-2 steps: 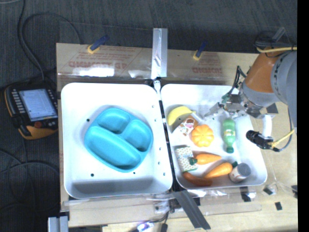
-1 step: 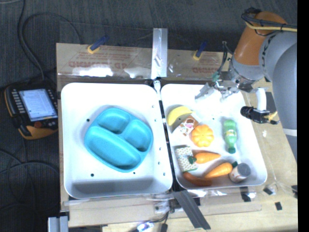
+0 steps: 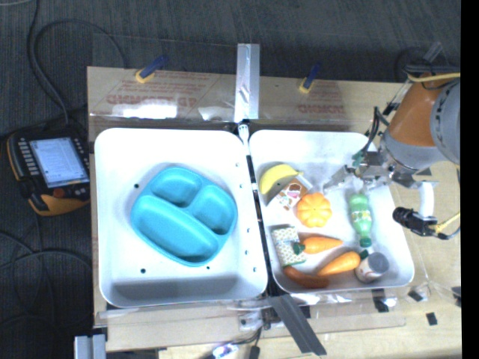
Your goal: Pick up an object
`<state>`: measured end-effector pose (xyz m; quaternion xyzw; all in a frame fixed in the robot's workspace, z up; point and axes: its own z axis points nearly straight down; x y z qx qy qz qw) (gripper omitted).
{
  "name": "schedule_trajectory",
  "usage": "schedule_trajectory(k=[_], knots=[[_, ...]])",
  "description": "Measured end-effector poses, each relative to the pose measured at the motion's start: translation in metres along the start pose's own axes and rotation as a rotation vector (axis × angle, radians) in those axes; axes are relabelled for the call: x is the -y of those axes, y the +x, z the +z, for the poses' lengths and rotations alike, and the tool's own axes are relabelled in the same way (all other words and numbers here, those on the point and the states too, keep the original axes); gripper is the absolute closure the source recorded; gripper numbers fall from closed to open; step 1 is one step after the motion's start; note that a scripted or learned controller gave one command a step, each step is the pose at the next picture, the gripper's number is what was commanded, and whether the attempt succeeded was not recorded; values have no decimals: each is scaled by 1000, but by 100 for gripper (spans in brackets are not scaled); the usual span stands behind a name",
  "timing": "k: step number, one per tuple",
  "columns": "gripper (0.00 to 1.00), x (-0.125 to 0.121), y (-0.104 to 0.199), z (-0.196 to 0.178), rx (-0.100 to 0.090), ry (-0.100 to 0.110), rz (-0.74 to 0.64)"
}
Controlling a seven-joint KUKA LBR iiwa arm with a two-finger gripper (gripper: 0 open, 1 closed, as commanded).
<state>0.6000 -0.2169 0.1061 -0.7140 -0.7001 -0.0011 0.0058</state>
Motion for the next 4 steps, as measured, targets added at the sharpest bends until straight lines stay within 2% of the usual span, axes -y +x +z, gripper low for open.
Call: schedule_trajectory(k=[1, 2, 3, 4], knots=[[0, 33, 36, 13, 10, -3, -109], [0, 56, 16, 14, -4, -32, 270], [100, 58, 13, 9, 3, -25, 272], [100, 70, 48, -83, 8, -2, 79]])
